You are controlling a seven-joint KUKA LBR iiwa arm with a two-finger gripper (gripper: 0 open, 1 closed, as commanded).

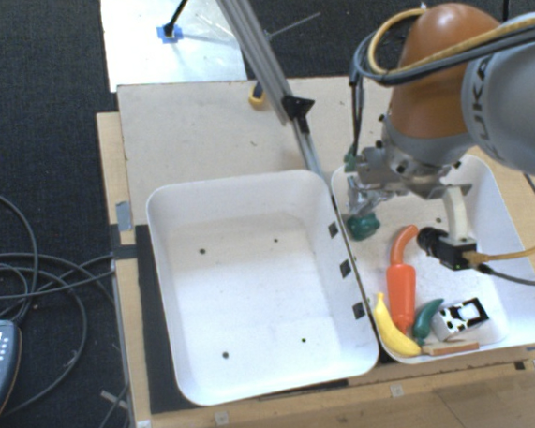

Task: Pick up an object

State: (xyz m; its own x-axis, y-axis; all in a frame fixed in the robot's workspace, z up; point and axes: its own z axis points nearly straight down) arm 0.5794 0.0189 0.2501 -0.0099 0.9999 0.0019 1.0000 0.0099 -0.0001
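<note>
In the right bin [512, 232], at its ten o'clock corner, the tool [361, 211] hangs over a teal object [363, 225], grip state unclear; it should descend squarely before clamping.

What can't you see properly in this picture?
- Gripper: the arm's wrist covers most of it, so whether it grips the teal thing under it cannot be told.
- Teal thing: partly hidden by the gripper; its shape is unclear.
- Black-and-white toy: too small to tell what it is.
- Right bin: its far end is hidden by the arm.
- Arm: cut off by the right edge.
</note>
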